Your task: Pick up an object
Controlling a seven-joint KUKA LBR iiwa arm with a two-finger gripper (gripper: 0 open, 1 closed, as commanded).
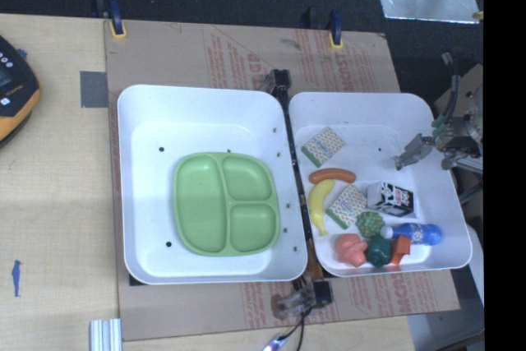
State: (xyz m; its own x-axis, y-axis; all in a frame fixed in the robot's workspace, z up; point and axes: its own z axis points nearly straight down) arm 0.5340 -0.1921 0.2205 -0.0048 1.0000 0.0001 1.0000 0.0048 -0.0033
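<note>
**Q:** Where is your claw?

**A:** My claw (pixel 413 152) hangs at the 3 o'clock edge of the right bin (pixel 362 107), above its bare white floor. It grips nothing; whether it is wide or narrow I cannot tell.

**Q:** What could you pick up?

**A:** The things crowd the right bin's 6 o'clock half. A sausage (pixel 332 175) lies above a banana (pixel 320 205). A patterned packet (pixel 323 145) sits toward 11 o'clock, another (pixel 347 205) beside the banana. A small black-and-white carton (pixel 390 197) rests nearest my claw, yet apart from it. A blue bottle (pixel 419 235) lies at 5 o'clock.

**Q:** And the left bin?

**A:** The left bin (pixel 148 115) carries a green divided plate (pixel 226 204). Both bins rest on the surface (pixel 49 201).
</note>
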